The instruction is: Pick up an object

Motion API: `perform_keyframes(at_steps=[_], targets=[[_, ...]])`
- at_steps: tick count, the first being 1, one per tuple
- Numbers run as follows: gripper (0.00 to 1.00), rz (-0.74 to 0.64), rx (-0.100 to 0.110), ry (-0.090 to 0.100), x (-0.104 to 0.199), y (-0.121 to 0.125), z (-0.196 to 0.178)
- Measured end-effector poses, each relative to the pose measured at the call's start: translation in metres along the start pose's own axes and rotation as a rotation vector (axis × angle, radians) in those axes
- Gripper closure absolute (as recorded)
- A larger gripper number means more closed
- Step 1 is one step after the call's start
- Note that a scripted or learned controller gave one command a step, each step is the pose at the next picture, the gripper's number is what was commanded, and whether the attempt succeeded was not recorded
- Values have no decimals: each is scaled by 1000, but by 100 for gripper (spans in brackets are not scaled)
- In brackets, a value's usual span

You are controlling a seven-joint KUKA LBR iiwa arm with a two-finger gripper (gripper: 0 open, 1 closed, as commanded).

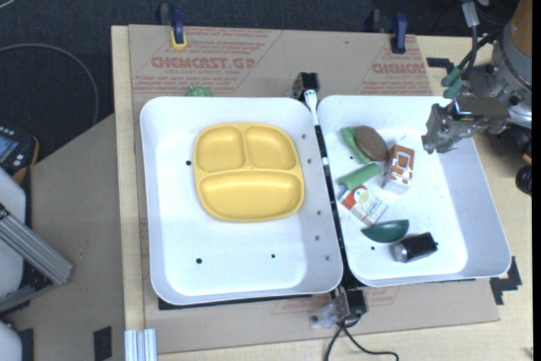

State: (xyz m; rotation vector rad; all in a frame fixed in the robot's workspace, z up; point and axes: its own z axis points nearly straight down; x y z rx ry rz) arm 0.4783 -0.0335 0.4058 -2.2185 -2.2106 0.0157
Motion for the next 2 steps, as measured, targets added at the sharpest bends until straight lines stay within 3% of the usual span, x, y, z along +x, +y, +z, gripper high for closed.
perform_keyframes(at_steps=[1,2], targets=[[100,-10,-22,1,64,0,-77],[100,-7,-6,0,91,0,-17]])
